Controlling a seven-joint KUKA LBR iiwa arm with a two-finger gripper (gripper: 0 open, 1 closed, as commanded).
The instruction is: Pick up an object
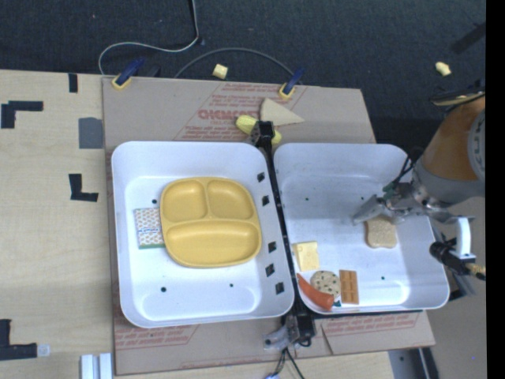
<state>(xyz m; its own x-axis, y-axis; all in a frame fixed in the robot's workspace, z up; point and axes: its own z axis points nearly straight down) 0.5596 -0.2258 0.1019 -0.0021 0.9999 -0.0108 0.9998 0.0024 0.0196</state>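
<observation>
Over the right bin (410, 164), the arm (454, 152) sets its pincer (384, 208) just above the tan bread slice (382, 234), grip unreadable; judged the approach step, next needing a descent and closure.

Right-hand shallow white bin (339, 158): upper and middle floor open to access. Obstructions: tan bread-shaped piece (382, 234) just beside the gripper (377, 209); yellow cheese square (306, 255), round speckled cookie (324, 282), red sausage (314, 293) and brown wafer (349, 286) clustered at the near-left corner.
</observation>
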